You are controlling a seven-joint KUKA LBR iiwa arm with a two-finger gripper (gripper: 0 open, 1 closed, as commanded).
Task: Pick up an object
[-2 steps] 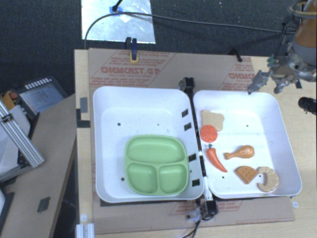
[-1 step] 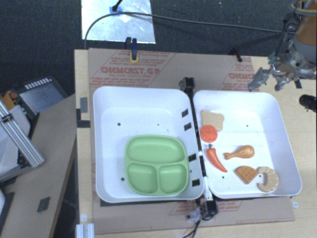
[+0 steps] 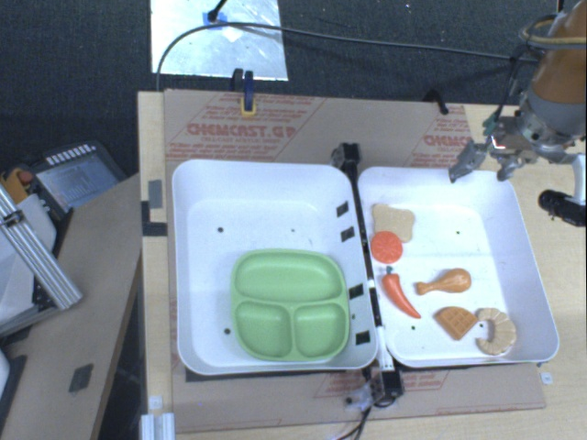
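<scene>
White plastic bins sit side by side on a cardboard-lined bench as a grey KUKA arm, its orange band showing above the wrist, hangs over the far right corner of the right bin [image 3: 527,246]. The gripper [image 3: 483,165] hovers above that bin's far rim with its two dark fingers spread apart and nothing between them.

Every candidate for the pick lies untouched on the right bin's floor. A tan slice of toy bread [image 3: 394,221] rests nearest the far rim, touching a red tomato slice [image 3: 386,247] just below it. A red chili pepper [image 3: 400,294] lies beside the divider between the bins. A toy chicken drumstick [image 3: 447,283] sits mid-bin, and a waffle wedge [image 3: 455,322] touches a pale croissant-shaped piece [image 3: 495,331] by the near rim.

A green divided plate [image 3: 290,303] occupies the left bin [image 3: 197,246].

Judging by this, the task has barely begun: no object is chosen, approached or lifted, and descent, closing and raising all remain.
</scene>
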